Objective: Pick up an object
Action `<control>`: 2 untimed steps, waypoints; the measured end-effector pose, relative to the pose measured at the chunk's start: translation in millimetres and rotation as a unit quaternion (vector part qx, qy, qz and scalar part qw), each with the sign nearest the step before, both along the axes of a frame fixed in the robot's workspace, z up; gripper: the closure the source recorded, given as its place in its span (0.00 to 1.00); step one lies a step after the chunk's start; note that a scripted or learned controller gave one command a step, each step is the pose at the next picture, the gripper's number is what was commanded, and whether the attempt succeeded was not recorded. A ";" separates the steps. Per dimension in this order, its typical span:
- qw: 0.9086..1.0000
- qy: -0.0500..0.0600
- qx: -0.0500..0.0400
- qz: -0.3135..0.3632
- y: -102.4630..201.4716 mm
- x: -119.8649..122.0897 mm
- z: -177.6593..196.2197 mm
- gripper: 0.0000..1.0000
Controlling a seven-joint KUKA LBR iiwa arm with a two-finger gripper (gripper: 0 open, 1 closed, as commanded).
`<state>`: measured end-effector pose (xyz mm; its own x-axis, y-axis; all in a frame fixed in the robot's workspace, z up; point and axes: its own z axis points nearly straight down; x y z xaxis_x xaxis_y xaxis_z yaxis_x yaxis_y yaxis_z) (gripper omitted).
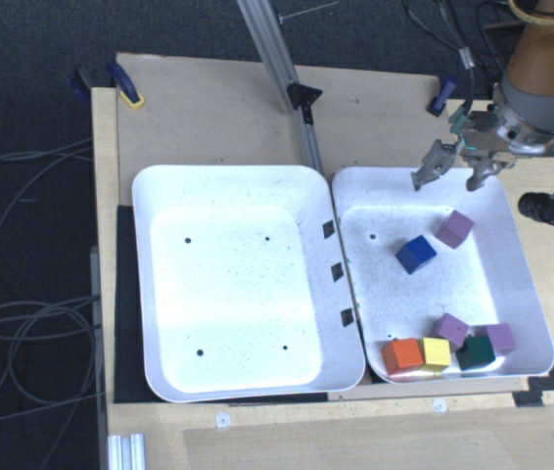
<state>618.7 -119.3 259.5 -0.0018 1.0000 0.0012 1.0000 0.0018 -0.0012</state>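
Bins: two, white and shallow, side by side on the desk (208, 96). The left bin (228, 179) and the right bin (522, 262) meet along a central seam fitted with three small dark clips.

Blocks: seven, all in the right bin. Count by colour: one blue, three purple, one orange, one yellow, one dark green.

Blue block (416, 254) sits near the bin's middle, turned slightly askew. One purple block (454, 229) lies just beside it, toward the far right, tilted; whether the two touch is unclear. The rest cluster at the near wall: orange block (403, 354) and yellow block (437, 352) side by side and touching, green block (474, 352) next along, a second purple block (452, 328) just behind the yellow and green ones, a third purple block (499, 338) at the near right corner.

Hand (456, 171): above the far rim of the right bin, fingers spread apart, nothing between them. It is apart from every block; the nearest is the tilted purple one.
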 end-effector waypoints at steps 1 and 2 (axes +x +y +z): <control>1.000 0.000 0.000 0.000 0.0 0.0 0.0 0.00; 1.000 0.003 0.000 0.000 3.4 5.3 -61.2 0.00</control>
<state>623.9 -115.8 198.2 -0.0012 1.0000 0.0015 1.0000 0.0012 -0.0073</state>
